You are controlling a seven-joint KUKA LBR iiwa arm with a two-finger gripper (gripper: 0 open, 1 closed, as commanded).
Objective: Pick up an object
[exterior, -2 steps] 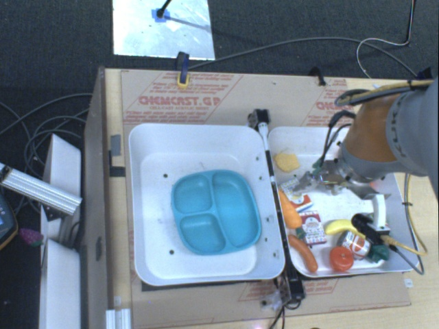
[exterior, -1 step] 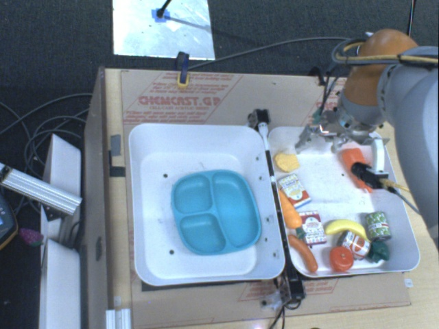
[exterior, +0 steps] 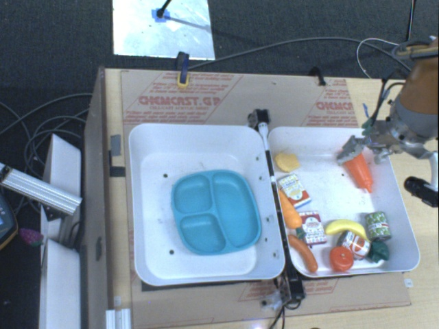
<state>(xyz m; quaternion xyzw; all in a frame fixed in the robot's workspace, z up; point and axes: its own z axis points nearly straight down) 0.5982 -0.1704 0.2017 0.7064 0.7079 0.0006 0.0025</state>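
My gripper (exterior: 362, 151) hangs over the far right part of the right bin (exterior: 405, 204), below the arm's orange band. An orange toy carrot (exterior: 361, 173) slants down and to the right from between its fingers, and the fingers look shut on its upper end. In the same bin lie a yellow round piece (exterior: 287, 161), a red-and-white carton (exterior: 293, 189), a second carrot (exterior: 289, 215) by the divider, a small box (exterior: 313, 228), a banana (exterior: 345, 226), a red tomato (exterior: 341, 258) and a green can (exterior: 376, 225).
The left bin (exterior: 154, 156) bears a blue divided plate (exterior: 216, 211). A clamp (exterior: 260, 119) sits at the far end of the divider between the bins. Most toys crowd the right bin's near corner. Bare white floor shows left of the held carrot.
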